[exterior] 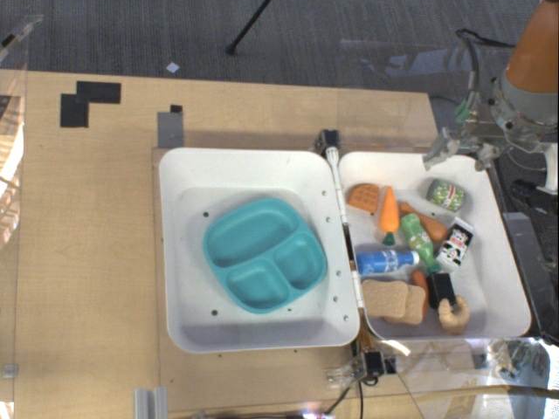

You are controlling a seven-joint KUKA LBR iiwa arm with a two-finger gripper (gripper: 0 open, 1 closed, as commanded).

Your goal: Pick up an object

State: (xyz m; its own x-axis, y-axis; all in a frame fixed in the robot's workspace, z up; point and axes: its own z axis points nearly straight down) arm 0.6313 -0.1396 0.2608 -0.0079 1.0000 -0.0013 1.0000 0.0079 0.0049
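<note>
Objects for picking lie heaped in the right bin (515,295): a green can (445,195) near the far corner, a carrot (389,212), a blue bottle (386,260) and bread slices (395,301). The left bin (175,260) holds a teal divided plate (262,253). The gripper (458,147) hovers above the right bin's far edge, grasping nothing; its opening cannot be judged. This looks like the approach step: next it must choose a target, likely the nearby can, and descend.
</note>
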